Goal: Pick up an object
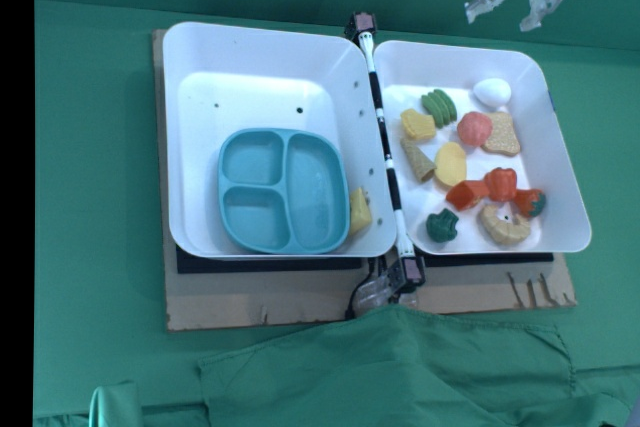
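Note:
My gripper (pixel 509 3) hangs high at the top right, above and behind the right bin (pixel 565 205), its two fingers spread open with nothing between them. In that bin lie several toy foods: a white egg (pixel 491 92), a green pea pod (pixel 439 105), a yellow piece (pixel 417 124), a pink piece (pixel 474 128), a toast slice (pixel 502 134), a cone (pixel 417 160), a yellow oval (pixel 451 165), red pieces (pixel 488 188), a green broccoli (pixel 441 226) and a pale banana-like piece (pixel 503 226).
The left bin (pixel 200 75) holds a teal divided plate (pixel 284 190) and a yellow piece (pixel 359 212) wedged at the plate's right edge. A black-and-white divider bar (pixel 385 150) runs between the bins. Green cloth (pixel 400 370) is bunched at the front.

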